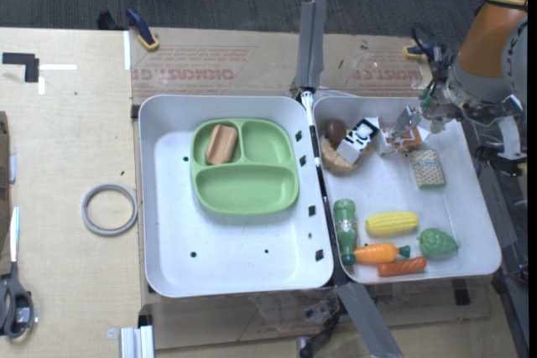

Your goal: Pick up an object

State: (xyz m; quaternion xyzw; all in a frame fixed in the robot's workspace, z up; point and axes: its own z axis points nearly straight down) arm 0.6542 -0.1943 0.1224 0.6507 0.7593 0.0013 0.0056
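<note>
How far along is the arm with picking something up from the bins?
Done: the two-finger gripper has reached the top of the right white bin. In hand: nothing visibly held. Left: grasping and lifting an item; the yellow corn cob and orange carrot lie in that bin.

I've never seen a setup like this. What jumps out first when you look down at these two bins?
The green divided plate in the left bin stands out most, with a small bread roll lying in its upper-left section. The right bin holds bright toy food: a corn cob, a carrot and a green bottle near its front. The robot arm, with its orange band, reaches in from the upper right.
</note>
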